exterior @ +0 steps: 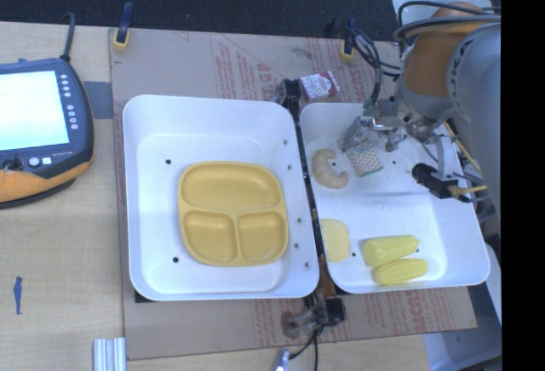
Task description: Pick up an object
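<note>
Two corn cobs (393, 259) lie nearest the camera, at the front of the right bin (460, 229), well in front of the gripper (368, 133) and slightly to its right in the camera view. Their long axes run roughly left to right, stacked one just beside the other. A pale yellow disc (335, 239) sits left of the cobs, against the bin's inner wall.

Gripper position: low over the rear of the right bin, with the arm (443, 63) behind it. A small mesh-patterned object (365, 160) lies directly below and just in front of the fingertips; whether contact exists cannot be determined. Finger opening cannot be determined, and no object is visibly held.

A curled, cream-coloured pastry (329, 168) lies just left of the mesh-patterned object, near the gripper.

Judgement: the mesh-patterned object is the nearest candidate, requiring only a short descent.

The left bin (145, 191) holds a yellow divided plate (232, 213), well apart from the gripper.
</note>
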Controlling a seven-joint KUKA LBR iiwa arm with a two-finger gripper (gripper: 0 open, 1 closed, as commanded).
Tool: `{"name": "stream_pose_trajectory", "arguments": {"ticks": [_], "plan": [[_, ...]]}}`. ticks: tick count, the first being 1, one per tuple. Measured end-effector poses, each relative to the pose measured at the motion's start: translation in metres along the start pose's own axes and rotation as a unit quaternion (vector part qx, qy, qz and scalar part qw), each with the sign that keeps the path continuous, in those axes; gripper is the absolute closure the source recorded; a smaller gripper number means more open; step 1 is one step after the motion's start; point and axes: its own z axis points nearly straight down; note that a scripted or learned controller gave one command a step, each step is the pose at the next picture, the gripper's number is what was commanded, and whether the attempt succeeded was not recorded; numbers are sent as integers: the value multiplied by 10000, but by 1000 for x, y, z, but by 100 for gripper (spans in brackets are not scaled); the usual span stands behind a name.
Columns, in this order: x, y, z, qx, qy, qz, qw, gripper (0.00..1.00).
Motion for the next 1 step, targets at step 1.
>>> {"name": "stream_pose_trajectory", "arguments": {"ticks": [1], "plan": [[26, 0, 0, 17, -1, -26, 10000, 0]]}}
